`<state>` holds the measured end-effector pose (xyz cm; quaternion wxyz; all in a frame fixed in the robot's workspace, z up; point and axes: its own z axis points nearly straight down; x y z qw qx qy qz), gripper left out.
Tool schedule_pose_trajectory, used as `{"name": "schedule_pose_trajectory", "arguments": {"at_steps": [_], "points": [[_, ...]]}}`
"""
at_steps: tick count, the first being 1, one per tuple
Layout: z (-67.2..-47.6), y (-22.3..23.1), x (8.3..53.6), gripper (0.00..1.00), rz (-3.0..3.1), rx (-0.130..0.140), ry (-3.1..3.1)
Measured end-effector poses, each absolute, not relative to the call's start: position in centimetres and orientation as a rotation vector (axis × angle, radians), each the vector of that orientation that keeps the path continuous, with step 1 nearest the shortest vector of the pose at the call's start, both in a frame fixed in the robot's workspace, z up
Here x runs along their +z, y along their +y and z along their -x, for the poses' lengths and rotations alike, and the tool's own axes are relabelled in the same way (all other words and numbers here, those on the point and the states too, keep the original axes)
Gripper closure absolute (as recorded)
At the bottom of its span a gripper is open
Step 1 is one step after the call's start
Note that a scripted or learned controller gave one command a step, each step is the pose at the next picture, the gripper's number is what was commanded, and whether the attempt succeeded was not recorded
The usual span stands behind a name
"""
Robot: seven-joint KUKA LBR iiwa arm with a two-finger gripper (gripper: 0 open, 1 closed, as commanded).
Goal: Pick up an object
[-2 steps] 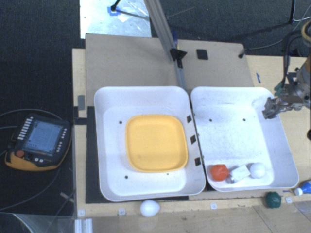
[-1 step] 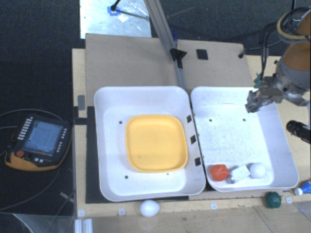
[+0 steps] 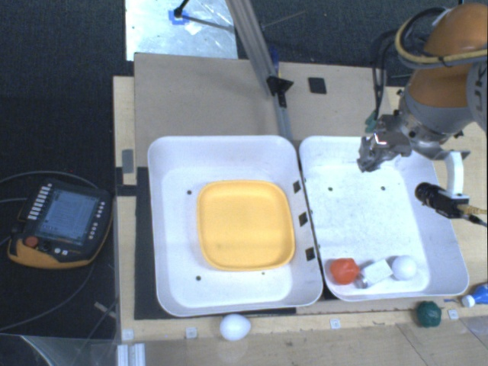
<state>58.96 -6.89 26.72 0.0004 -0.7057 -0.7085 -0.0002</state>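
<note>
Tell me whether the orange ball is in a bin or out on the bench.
In. The orange ball lies inside the right bin, at its near-left corner, next to a small white object and a white ball.

Dark carpeted floor (image 3: 53, 75) surrounds a tan bench (image 3: 198, 97), with a shiny metal panel (image 3: 160, 14) behind.

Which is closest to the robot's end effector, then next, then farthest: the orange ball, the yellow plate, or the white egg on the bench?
From the end effector, in the camera view:
1. Orange ball, in the right bin's near-left corner.
2. Yellow plate, in the left bin's middle.
3. White egg, on the bench, outside the left bin's front edge.
</note>
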Motion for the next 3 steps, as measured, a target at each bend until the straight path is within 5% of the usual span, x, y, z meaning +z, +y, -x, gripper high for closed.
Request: {"name": "schedule_pose_trajectory", "arguments": {"at_steps": [3], "points": [[-63.3,7.3,25.8,1.00,2.217,-0.002,-2.226]]}}
